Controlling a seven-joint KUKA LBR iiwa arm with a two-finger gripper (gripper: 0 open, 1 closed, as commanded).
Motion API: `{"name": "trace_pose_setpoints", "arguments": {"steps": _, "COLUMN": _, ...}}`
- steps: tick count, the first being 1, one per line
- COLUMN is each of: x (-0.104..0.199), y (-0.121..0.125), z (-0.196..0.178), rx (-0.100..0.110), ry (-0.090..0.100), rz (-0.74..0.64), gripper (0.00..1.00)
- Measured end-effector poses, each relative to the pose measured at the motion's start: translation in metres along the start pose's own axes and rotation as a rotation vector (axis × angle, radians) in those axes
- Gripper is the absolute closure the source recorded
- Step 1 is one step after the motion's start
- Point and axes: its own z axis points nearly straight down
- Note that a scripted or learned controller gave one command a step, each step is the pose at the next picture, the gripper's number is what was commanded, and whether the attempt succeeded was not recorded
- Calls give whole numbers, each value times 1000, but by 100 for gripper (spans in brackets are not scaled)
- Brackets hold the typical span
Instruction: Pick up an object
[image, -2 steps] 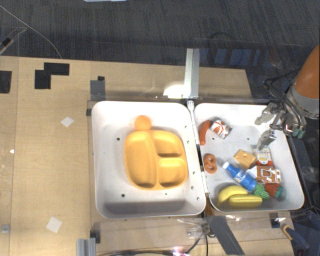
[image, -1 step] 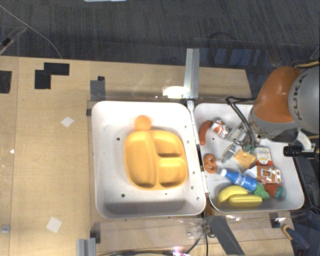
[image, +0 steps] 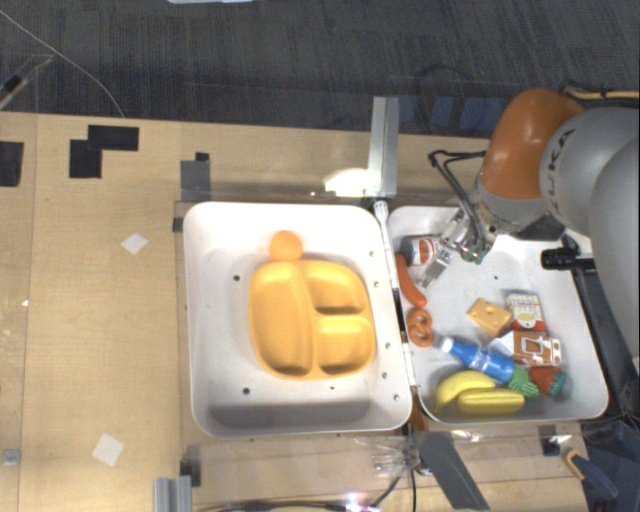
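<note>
The arm (image: 560, 160) is reaching in from the right, its bulk cut off by the frame edge, and its grey body and orange band are hanging over the far corner of the right bin (image: 590, 405). The gripper (image: 440, 262) is pointing down and leftward near the bin's upper left part, just beside a small red-and-white can (image: 418, 248) that is partly hidden behind it. From here the claw is too small and blurred to read, so I cannot tell whether it is released or clenched, nor whether it is touching the can. Below it an orange carrot (image: 408, 283) is lying along the left wall, with a pretzel (image: 420, 326) just under it. Toward the middle a tan cracker (image: 489, 318) is sitting tilted, near a red carton (image: 530, 335) whose print is unreadable. A blue bottle (image: 480, 357) is lying slanted above a banana (image: 478, 393), touching it; something green and red (image: 545, 382) at the banana's right end is hard to make out. The left bin (image: 215, 300) is holding a yellow divided tray (image: 310, 320) with an orange ball (image: 286, 245) touching its far edge.
</note>
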Motion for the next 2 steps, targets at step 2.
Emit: {"name": "trace_pose_setpoints", "arguments": {"steps": 2, "x": 36, "y": -68, "z": 0, "rx": -5, "ry": -18, "rz": -437, "gripper": 100}}
